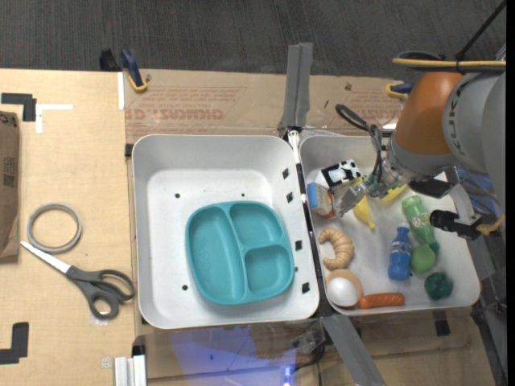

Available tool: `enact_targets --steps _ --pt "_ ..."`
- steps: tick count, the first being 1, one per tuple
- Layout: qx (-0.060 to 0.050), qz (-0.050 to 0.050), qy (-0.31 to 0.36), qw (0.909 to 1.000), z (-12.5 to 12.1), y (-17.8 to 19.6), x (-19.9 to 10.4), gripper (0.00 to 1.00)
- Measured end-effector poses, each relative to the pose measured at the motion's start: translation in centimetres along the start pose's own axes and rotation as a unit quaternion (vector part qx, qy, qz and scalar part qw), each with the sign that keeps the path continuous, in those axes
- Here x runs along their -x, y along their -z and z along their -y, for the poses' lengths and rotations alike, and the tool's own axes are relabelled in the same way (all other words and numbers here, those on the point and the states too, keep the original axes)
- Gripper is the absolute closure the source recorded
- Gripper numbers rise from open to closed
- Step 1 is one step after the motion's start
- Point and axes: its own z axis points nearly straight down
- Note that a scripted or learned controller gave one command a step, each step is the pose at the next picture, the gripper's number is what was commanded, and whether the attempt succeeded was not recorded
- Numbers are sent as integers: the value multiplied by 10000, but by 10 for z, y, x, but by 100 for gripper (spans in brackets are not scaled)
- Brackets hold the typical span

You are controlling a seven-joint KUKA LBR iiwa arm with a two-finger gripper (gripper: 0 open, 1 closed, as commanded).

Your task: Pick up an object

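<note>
Nearest the camera, a smooth white egg [342, 289] and glossy orange carrot [381, 300] are seen in the crowded right bin [463, 284], where the gripper [360, 193], its fingers' state indiscernible, is lowered beside a yellow banana [366, 212]; a slip off curved plastic is judged likely.

The bench [72, 143] bears two bins [153, 240], scissors [84, 280], tape roll [54, 227].
</note>
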Motion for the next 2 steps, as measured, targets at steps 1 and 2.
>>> enact_targets --steps 1,2 --pt "-1 15 16 10000 0 10 0 100" --pt "7 1 -585 9983 -34 130 -36 100"
